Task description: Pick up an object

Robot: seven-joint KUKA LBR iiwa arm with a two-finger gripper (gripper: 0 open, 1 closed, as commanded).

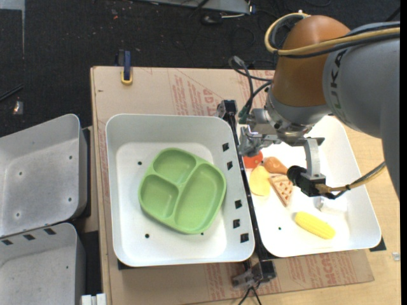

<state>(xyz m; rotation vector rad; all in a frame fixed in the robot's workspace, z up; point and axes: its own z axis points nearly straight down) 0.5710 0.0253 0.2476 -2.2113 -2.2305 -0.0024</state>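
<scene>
Several toy foods lie in the right bin (356, 234): a red piece (253, 161) at its left wall, an orange piece (275, 165), a pale yellow round piece (259, 182), a pizza slice (282, 189) and a yellow corn-like piece (314, 225) nearer the front. My gripper (253, 146) hangs low over the bin's far left corner, right above the red piece. The wrist's body hides the spot where the gripper meets the red piece.
The left bin (127, 234) holds a green divided plate (183, 189). A black cable end (306, 180) hangs from the arm over the middle of the right bin. The divider between the bins runs just left of the gripper. White lids lie at far left.
</scene>
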